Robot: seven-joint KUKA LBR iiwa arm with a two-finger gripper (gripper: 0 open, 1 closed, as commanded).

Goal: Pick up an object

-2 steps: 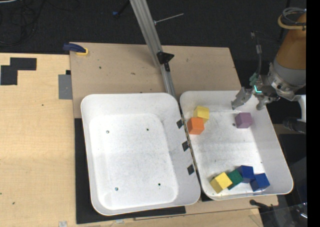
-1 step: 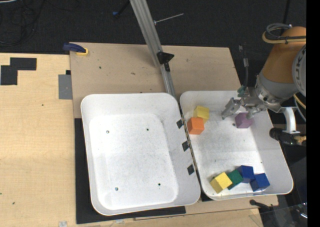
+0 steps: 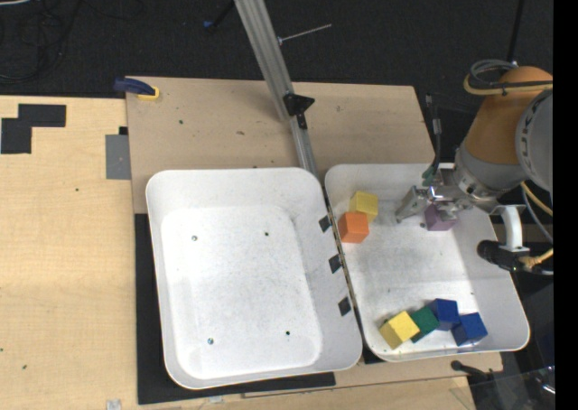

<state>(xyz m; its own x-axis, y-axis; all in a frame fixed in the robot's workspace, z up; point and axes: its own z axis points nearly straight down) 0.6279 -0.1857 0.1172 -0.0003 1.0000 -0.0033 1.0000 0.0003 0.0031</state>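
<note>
Over at the far left of the divider (image 3: 334,259) between the two bins, a small blue and yellow clamp (image 3: 136,87) lies at the back corner of the wooden bench (image 3: 217,124). Nearer the divider sits the left bin (image 3: 181,196), a shallow white tray whose right rim meets that divider. A silver metal rail (image 3: 266,51) slants up and away from the divider's far end toward the dark floor behind.

Just right of the divider, in the right bin (image 3: 492,286), an orange block (image 3: 353,228) rests close against it, with a yellow block (image 3: 365,203) touching it on the far side. Toward the near end of the divider, a little further right, lies a cluster: a second yellow block (image 3: 396,328), a green block (image 3: 424,321), then two blue blocks (image 3: 445,310) and (image 3: 469,329), all packed close together.

Well right of the divider, at the far part of that bin, the gripper (image 3: 433,204) hangs low over a small purple block (image 3: 440,217). The block sits right beneath the metal fingers, but I cannot tell whether the jaws are apart, together or clamped on it. Behind it the arm (image 3: 506,142), orange and grey, comes in from the right.
</note>
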